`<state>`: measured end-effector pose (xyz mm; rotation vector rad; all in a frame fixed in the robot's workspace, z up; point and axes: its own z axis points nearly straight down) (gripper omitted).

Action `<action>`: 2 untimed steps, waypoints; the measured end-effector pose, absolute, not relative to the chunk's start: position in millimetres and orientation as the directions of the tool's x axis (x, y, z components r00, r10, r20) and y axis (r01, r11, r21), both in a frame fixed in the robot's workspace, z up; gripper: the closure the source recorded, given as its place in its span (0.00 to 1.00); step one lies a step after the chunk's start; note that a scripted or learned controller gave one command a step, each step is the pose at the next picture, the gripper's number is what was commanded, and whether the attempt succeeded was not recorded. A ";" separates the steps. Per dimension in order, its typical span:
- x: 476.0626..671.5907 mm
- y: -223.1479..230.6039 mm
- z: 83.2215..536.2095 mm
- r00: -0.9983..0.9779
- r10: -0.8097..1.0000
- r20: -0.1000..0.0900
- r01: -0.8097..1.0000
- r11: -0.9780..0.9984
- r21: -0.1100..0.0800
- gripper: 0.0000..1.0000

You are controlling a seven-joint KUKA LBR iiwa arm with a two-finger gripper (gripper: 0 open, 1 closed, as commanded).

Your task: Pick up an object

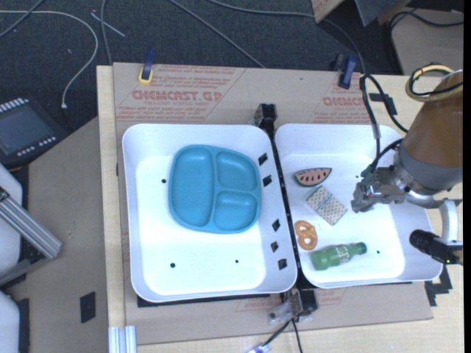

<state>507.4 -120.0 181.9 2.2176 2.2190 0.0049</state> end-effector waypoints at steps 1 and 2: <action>509.0 -123.5 245.7 -0.001 1.000 -0.002 1.000 0.001 0.007 1.00; 543.2 -83.0 250.1 -0.005 1.000 0.001 1.000 0.005 0.004 1.00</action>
